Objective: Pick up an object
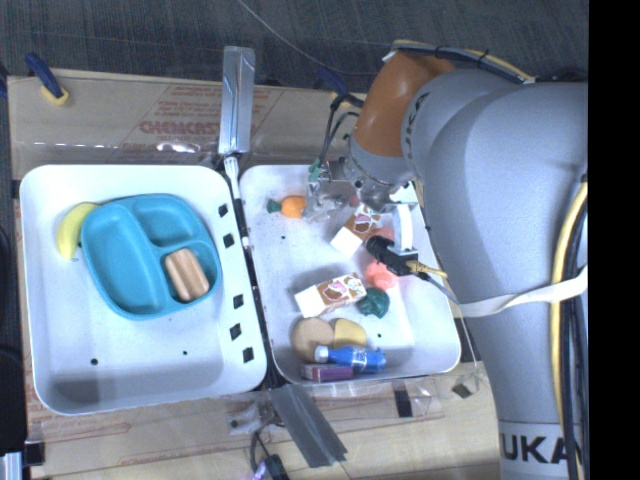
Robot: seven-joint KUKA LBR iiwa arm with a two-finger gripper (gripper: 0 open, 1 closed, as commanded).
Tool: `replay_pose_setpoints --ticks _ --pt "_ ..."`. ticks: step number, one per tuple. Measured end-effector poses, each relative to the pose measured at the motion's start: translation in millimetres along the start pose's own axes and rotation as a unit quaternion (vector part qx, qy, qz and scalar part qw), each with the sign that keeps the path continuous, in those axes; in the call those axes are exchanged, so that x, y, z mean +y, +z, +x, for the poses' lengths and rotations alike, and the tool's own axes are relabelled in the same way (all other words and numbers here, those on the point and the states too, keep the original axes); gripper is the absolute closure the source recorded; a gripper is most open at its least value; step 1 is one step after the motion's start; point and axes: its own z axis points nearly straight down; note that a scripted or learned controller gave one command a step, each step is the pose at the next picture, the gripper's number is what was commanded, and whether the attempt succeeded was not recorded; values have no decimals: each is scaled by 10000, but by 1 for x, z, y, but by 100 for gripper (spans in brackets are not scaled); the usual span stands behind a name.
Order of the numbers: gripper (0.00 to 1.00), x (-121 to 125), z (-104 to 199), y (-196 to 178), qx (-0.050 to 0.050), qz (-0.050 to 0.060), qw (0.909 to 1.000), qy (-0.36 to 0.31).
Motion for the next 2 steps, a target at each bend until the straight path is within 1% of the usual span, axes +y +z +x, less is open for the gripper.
replay_pose_setpoints --ticks 1,2 --pt "0 -1 0 1 -2 10 10000 -1" --pt "0 -23 -68 -31 37 -32 9968 -801"
